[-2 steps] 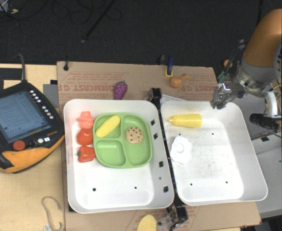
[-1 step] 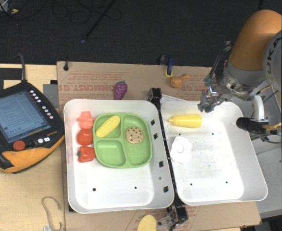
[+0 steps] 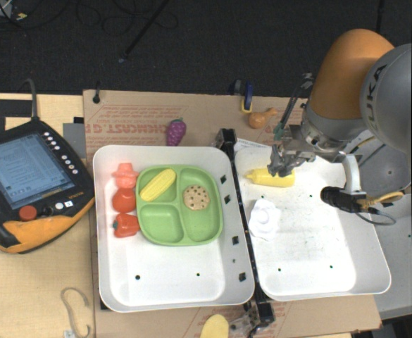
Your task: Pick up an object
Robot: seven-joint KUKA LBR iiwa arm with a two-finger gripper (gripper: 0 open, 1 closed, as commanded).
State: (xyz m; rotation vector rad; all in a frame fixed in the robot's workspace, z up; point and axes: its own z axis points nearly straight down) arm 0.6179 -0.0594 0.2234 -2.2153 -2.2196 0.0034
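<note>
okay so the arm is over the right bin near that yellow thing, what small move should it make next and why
Probably a short straight descent. The gripper hangs right at the upper end of the yellow object lying near the top left of the right bin, and the view does not settle whether the object is caught. The white object lies apart below, so going down looks unobstructed.

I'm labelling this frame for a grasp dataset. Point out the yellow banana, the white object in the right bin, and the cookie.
yellow banana (image 3: 275, 179): camera view, its middle.
white object (image 3: 262, 218): camera view, its centre.
cookie (image 3: 196, 198): camera view, its top face.
</note>
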